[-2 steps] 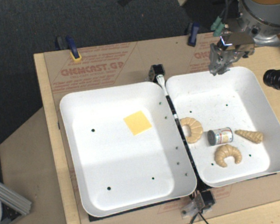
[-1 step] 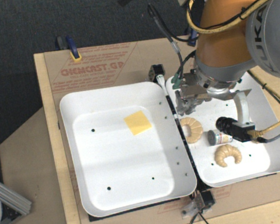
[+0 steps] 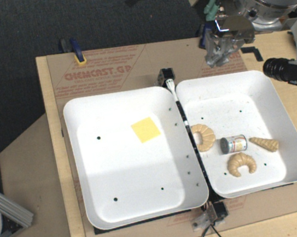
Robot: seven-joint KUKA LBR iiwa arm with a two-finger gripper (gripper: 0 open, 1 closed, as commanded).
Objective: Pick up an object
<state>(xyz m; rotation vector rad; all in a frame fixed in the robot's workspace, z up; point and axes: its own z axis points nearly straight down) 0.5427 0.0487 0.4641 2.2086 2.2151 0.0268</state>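
From my seat I see a tan bench board (image 3: 129, 63) with red printed lettering near its 12 o'clock edge, dark carpet-like floor (image 3: 41, 26) beyond it at 11 and 12 o'clock, and pale metal framing (image 3: 7, 211) at 8 o'clock. Two shallow white bins sit side by side, touching along a black clipped seam: the left bin (image 3: 89, 168) and the right bin (image 3: 268, 103). I count one yellow square sticky note (image 3: 146, 129) lying flat in the left bin, a little toward 12 o'clock of its middle. In the right bin I count four things, clustered toward 6 o'clock: one round pastry (image 3: 202, 137) against the seam at 9 o'clock, one small jar (image 3: 233, 144) on its side just beside it, one croissant (image 3: 241, 164) just below the jar, and one cone-shaped piece (image 3: 265, 143) at the jar's 3 o'clock. The gripper (image 3: 221, 54) hangs above the board just past the right bin's 12 o'clock rim, well apart from all four objects; I cannot tell how it is set, and nothing is visibly in it
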